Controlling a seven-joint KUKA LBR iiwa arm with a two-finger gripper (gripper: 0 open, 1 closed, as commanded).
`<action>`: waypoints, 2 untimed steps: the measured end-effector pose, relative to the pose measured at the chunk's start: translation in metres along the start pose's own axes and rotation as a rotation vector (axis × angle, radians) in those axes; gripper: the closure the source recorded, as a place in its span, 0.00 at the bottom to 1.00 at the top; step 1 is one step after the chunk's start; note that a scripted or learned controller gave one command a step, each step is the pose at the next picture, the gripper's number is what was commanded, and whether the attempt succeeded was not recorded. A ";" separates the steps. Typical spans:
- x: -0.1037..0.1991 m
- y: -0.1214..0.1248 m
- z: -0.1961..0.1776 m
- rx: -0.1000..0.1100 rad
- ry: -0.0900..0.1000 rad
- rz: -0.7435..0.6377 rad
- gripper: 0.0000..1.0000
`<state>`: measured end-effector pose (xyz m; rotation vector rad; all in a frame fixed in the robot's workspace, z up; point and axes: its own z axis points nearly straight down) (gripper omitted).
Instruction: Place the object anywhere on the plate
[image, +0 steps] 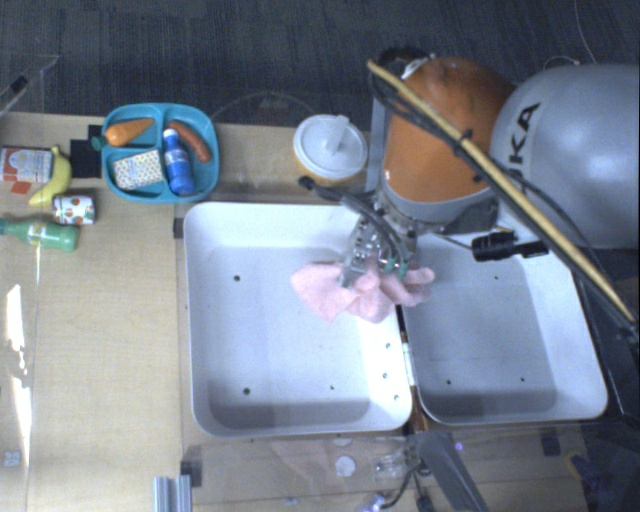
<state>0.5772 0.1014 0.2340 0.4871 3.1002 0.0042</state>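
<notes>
Arm (470, 130): the grey KUKA arm, its orange band uppermost, reaches in from the right above the bins' far rims.
Left bin (260, 390): a shallow white bin on the wooden bench, side by side with its twin.
Right bin (510, 370): the second white bin, its near edge touching the left one's.
Cloth (355, 292): a crumpled pink cloth, bunched in the far right corner of the left bin and draped over the shared rim into the right bin.
Plate (205, 150): a blue divided plate on the bench beyond the left bin, well apart from the cloth, bearing toy food and a small blue bottle.
Cup (330, 148): a white lidded cup beside the arm's base.
Gripper (368, 268): poised at the cloth's top, fingers pinched onto the pink fabric, which bunches up between them.
</notes>
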 end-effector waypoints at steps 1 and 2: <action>0.007 0.013 0.008 -0.001 -0.001 -0.314 1.00; 0.007 0.013 0.008 -0.001 -0.002 -0.315 0.00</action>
